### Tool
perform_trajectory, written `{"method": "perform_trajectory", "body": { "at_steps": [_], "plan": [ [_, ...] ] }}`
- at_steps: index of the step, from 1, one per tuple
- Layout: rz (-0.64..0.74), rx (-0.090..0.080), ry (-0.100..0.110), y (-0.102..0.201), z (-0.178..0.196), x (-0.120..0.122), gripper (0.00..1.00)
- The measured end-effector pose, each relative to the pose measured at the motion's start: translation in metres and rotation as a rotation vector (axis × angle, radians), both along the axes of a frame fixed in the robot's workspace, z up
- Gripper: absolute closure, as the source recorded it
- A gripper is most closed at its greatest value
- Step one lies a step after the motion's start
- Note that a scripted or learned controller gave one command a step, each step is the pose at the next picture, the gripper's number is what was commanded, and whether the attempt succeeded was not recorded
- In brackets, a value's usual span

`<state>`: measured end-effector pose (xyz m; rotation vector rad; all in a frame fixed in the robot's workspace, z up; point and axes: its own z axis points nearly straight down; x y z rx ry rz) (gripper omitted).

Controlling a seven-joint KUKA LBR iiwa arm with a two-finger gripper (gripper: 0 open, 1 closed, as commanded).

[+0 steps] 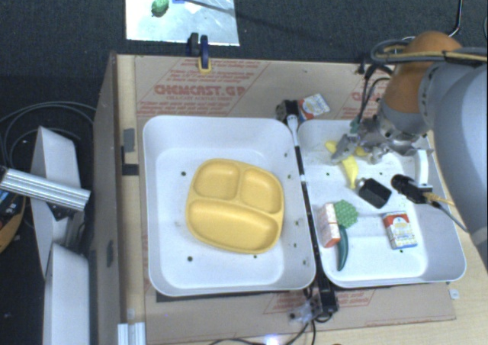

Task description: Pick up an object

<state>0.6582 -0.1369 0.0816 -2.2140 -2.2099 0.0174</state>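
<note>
My pincer (pixel 357 143) hangs low over the right bin (pixel 438 263), at about eleven o'clock from that bin's middle, close to its far left corner. From this slant I cannot tell whether it stands wide or narrow, and I see nothing that is plainly gripped. Just under it, toward seven o'clock from my tip, lies a yellow piece (pixel 348 168), long and bent, on the bin floor; whether I touch it I cannot tell. At four o'clock from that piece, near the bin's middle, a black block (pixel 374 192) lies tilted. Toward eight o'clock from the middle sits a green tuft (pixel 347 212), and just beside it at its eight o'clock an orange and white carton (pixel 328 225) lies along the left wall. A dark green pod (pixel 341 248) lies below the tuft at seven o'clock. At five o'clock from the middle rests a red, white and blue box (pixel 400 230), well apart from the others. The left bin (pixel 164 183) holds a yellow divided plate (pixel 235 204) lying flat near its middle. Beyond both bins, at twelve o'clock on the cardboard (pixel 221 84), lies a small packet (pixel 314 104).
</note>
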Motion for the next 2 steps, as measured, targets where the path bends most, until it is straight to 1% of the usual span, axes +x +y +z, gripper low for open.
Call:
{"method": "perform_trajectory", "body": {
  "at_steps": [1,2],
  "plan": [
    [-0.001,0.000,0.012,0.031,-0.001,0.004,0.00],
    [0.005,0.000,0.011,0.031,0.010,0.005,1.00]
  ]
}}
